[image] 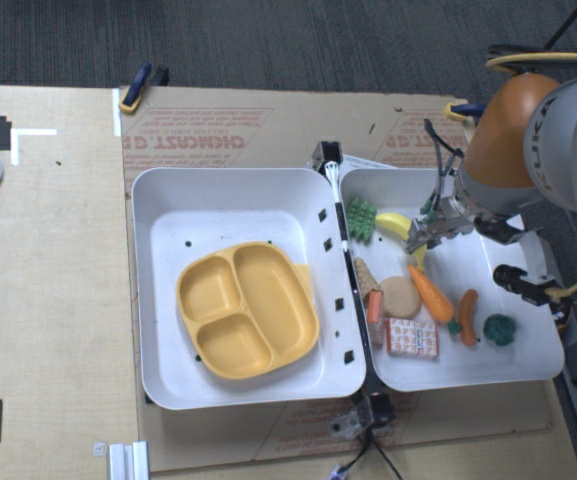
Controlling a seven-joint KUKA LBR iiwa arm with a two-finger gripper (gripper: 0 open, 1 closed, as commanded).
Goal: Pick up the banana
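- Hand (430,234) low inside the right bin (528,368), at the banana's right end. Finger state: cannot tell; the wrist hides them.
- Banana (394,225) lies on the bin floor near the bin's upper-left corner, just right of the green toy (362,220).
- Carrot (431,295) just below the banana, round tan piece (400,297) beside it. 1 more orange piece (466,316) and a dark green lump (499,330) sit further from the banana.
- Risk, judged: contact falls on the banana's tip, not its middle, so it may pivot or slip out. Carrot is close enough to be nudged.
- Left of the banana: 2nd bin (158,298) with a yellow 3-section plate (247,309).
- Cardboard (198,133) under both bins, pale table (48,298), dark floor (268,18) beyond.
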